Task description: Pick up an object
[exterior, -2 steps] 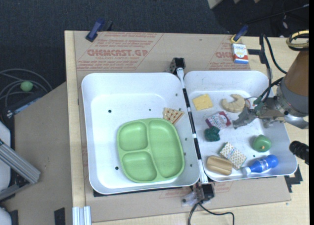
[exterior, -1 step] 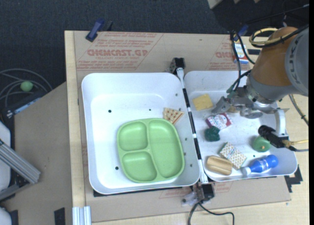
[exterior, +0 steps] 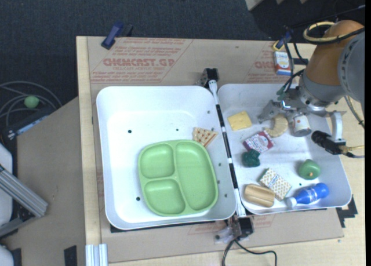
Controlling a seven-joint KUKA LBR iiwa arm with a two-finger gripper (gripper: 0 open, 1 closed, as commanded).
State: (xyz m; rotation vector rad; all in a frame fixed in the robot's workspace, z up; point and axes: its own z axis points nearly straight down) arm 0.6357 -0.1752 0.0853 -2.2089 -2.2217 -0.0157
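- Nearest me, at the lower right of the frame, the right bin (exterior: 345, 196) holds a blue bottle (exterior: 307, 194), a hot dog bun (exterior: 259, 195) and a green apple (exterior: 309, 169), all untouched.
- Mid-frame on the left, a green divided plate (exterior: 175, 177) sits in the left bin (exterior: 110, 143).
- Farther up right, the end effector (exterior: 283, 115) hangs low over a pale cookie-like piece (exterior: 279, 126); nothing looks lifted, so I judge the pick undone.
- Its tip is too tangled for me to read the grip.

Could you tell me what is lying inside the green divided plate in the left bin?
All three compartments of the green divided plate show bare green, with no food in them. The waffle piece lies just outside its upper right rim. Whatever is beneath the plate is covered.
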